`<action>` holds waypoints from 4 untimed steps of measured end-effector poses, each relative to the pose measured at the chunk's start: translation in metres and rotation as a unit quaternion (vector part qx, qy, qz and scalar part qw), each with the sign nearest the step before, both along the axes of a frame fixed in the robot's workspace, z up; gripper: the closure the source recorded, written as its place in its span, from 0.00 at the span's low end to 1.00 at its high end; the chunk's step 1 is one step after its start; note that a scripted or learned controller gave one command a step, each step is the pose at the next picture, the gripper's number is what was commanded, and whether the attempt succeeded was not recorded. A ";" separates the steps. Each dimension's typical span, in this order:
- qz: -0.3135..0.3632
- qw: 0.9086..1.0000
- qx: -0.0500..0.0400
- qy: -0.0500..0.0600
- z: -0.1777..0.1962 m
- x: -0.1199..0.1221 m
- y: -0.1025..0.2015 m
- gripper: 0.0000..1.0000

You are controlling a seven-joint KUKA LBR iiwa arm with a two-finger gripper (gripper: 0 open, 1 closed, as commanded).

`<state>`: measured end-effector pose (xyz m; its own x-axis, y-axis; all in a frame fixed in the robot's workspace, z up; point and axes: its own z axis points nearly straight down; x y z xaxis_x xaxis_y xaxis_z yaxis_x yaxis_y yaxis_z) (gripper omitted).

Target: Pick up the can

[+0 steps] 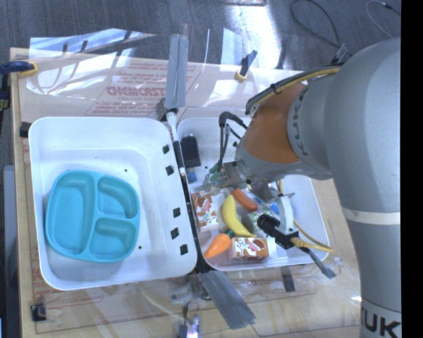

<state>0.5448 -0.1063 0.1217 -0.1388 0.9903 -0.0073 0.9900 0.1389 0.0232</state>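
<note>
**Gripper low in the cluttered right bin, its grip hidden**

The gripper [255, 189] hangs low in the right bin [314, 201], tucked under the grey wrist and orange band of the arm [282, 132]. The arm covers it from above, so whether it is released or clenched cannot be told.

Right beside it, toward the view's lower left, lies a small orange piece [244, 200]. This piece is close against a banana [233, 218], which runs on a slant away from the gripper toward the bin's near wall. Just to the view's left of the gripper sits a small greenish-grey thing [217, 179], too blurred to name.

Further out on that side, a small printed carton [205, 210] lies near the bin's left wall. Up the view from it, well apart from the gripper, a black oblong thing [190, 153] lies along the same wall. Below the gripper in the view, past the banana, a carrot [217, 245] and a second printed carton [251, 248] lie side by side at the near wall.

Where the can lies cannot be told. None of the things around the gripper shows clearly enough to be named as it, and the wrist hides part of the heap.

Farthest from the gripper, across the wall between the bins, the left bin [77, 146] holds a teal divided plate [92, 215] lying flat.
</note>
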 end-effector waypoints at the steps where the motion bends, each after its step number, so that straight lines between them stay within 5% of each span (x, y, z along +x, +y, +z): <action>1: -0.001 1.000 -0.002 0.000 0.000 -0.001 -0.002 0.00; 2: -0.058 0.998 0.000 0.012 -0.029 0.083 -0.022 0.00; 3: 0.037 0.999 -0.004 0.010 -0.026 0.074 -0.025 0.00; 4: 0.041 0.999 -0.001 0.012 -0.017 0.074 -0.021 1.00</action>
<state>0.6193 -0.1276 0.1044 -0.2203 0.9754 -0.0059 0.9754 0.2203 -0.0003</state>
